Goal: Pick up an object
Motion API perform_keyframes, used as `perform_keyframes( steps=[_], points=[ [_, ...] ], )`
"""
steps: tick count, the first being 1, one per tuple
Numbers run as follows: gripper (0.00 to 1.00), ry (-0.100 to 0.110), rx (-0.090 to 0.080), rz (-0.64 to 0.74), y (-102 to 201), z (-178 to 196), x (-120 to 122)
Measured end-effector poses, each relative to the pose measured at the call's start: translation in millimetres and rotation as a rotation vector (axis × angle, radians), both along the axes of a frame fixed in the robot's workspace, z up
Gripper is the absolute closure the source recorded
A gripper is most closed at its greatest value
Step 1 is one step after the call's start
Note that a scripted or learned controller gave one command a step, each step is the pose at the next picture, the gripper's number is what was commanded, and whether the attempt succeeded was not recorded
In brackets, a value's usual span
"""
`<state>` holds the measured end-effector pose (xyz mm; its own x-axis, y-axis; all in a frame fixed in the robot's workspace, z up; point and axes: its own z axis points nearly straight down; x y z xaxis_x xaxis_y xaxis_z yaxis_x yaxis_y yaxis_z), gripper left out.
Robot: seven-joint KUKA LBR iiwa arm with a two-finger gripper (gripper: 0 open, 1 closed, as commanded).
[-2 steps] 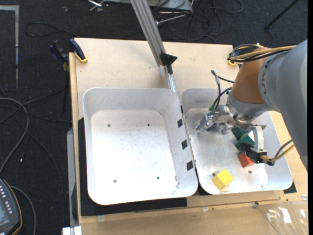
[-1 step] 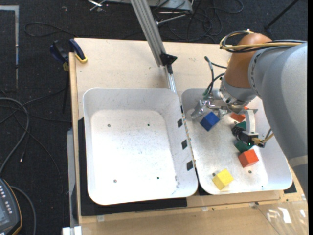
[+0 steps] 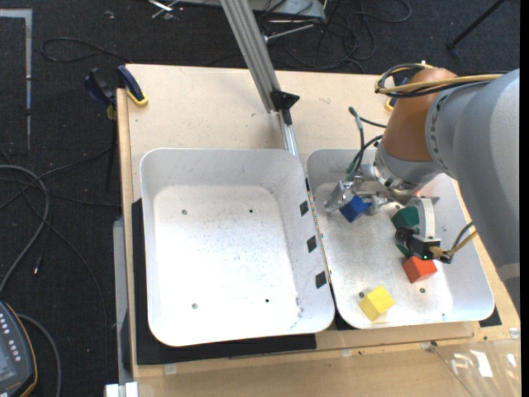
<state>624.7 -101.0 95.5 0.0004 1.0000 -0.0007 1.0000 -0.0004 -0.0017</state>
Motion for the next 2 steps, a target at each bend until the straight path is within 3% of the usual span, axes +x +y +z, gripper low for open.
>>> perform_keyframes(
  steps=[1, 2],
  points=[
    [1.0, -0.002, -0.001, 0.004, 0, 10, 1],
    [1.0, -0.003, 0.0, 0.004, 1, 0, 13]
  ],
)
